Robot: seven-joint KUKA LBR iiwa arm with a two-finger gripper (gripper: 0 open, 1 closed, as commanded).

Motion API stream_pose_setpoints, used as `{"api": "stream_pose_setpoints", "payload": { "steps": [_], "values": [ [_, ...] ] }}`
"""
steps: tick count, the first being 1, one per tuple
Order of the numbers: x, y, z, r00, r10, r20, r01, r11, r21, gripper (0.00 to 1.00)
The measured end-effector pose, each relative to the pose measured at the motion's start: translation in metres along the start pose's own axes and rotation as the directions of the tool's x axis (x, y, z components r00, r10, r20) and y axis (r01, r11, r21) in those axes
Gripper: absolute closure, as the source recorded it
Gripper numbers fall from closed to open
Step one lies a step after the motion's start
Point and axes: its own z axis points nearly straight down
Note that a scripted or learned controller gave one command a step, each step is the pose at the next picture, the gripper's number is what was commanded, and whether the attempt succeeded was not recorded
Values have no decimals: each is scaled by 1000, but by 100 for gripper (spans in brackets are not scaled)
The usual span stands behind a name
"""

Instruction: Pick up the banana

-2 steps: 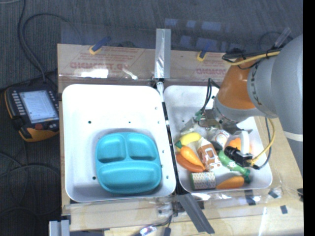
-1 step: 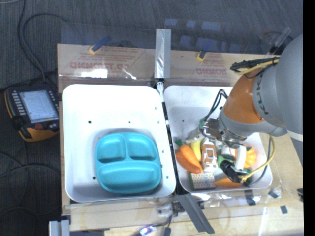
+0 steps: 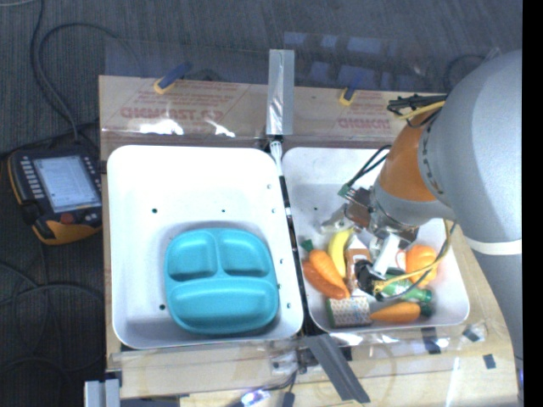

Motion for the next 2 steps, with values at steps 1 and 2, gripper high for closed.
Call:
{"api": "stream_pose_setpoints", "payload": {
  "steps": [1,2],
  "values": [
    [27,45,1,924,-381,4,381,924,2,0],
    [34,64,2,998,-65,0,65,998,5,0]
  ]
}}
